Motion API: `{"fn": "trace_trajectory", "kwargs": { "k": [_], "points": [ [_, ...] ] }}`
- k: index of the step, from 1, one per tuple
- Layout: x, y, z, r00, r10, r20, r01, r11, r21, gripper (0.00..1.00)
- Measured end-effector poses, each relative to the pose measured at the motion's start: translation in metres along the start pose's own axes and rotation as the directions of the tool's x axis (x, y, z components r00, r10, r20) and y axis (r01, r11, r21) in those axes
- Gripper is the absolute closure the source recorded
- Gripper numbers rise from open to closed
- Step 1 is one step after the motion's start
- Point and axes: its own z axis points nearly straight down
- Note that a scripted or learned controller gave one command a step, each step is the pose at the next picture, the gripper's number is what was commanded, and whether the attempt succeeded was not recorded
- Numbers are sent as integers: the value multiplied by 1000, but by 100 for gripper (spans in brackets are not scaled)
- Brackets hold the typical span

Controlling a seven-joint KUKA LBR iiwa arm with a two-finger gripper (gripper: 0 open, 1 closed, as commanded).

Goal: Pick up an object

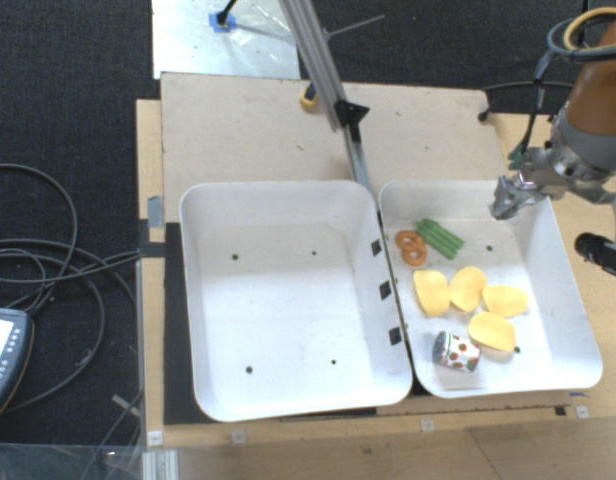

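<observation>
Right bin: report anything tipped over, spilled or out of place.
The small spotted can lies on its side near the right bin's front wall, beside the yellow pieces. Nothing has spilled; everything sits inside the bin.

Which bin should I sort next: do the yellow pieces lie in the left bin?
No, the yellow pieces lie in the right bin, beside the green item.

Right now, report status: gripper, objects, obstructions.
Gripper above right bin's far edge, holding nothing seen. Yellow pieces, green item, small can untouched. Nothing blocking.
</observation>
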Motion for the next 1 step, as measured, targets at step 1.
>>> {"fn": "trace_trajectory", "kwargs": {
  "k": [1],
  "points": [
    [51, 2, -7, 1000, -1, -1, 1, 1000, 0, 100]
  ]
}}
